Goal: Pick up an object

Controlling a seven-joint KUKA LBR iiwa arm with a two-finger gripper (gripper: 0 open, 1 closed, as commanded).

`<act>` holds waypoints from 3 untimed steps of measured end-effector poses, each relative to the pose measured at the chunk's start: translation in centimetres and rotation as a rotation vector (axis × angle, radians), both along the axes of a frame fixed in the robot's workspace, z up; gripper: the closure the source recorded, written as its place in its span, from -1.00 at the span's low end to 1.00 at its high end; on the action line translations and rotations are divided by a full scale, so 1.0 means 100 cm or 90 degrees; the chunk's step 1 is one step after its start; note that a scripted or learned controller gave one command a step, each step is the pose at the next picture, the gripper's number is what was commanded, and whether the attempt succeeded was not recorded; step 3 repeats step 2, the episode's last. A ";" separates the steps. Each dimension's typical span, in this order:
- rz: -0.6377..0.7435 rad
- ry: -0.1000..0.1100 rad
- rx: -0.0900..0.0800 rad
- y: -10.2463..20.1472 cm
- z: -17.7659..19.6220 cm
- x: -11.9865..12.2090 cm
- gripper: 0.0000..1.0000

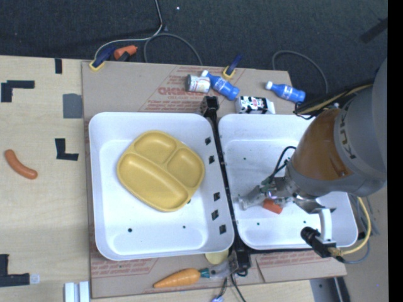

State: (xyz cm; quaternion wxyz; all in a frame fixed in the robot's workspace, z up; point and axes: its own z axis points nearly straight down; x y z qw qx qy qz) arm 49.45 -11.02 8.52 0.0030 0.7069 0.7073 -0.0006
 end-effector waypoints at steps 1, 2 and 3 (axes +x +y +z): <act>-0.001 -0.003 0.000 -0.002 0.012 0.002 1.00; 0.005 -0.002 0.004 0.070 0.114 0.017 1.00; 0.005 -0.002 0.004 0.070 0.114 0.017 1.00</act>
